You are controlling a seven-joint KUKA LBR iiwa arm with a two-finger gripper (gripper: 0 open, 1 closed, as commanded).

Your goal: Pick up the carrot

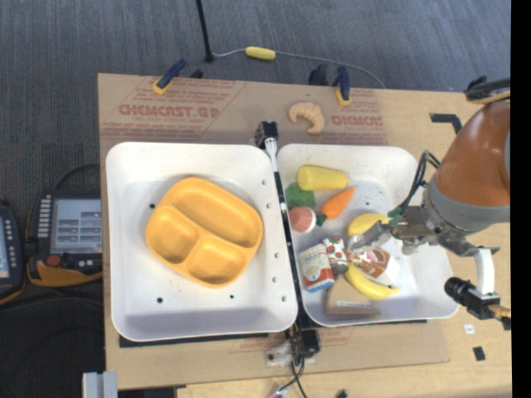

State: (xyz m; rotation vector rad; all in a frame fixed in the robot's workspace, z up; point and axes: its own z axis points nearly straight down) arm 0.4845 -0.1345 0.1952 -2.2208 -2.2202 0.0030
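Nearest the lower edge, in the right shallow white plastic bin (398, 160): a flat tan slab like a slice of bread (348, 304), a curved yellow banana (367, 283), and a small white carton with red print (315, 268) beside a crumpled red-and-white packet (371, 260). Above these, reaching in from the right, the grey arm with its orange band (479, 168) and its two-finger gripper (370, 235) low over a rounded yellow lemon-like piece (366, 223) — whether spread or pressed together, cannot tell. Just left and slightly up from the gripper, apart from it: the short orange tapered carrot (338, 202), lying tilted, next to a round red-and-white radish-like ball (302, 218) and a green lumpy vegetable (299, 196). Farther back, a smooth yellow cylinder like a corn cob (322, 177). In the left white bin (133, 164), a glossy yellow three-compartment plate (204, 230). Farthest, on the brown cardboard sheet (241, 102) — a tan croissant-shaped piece (308, 115).
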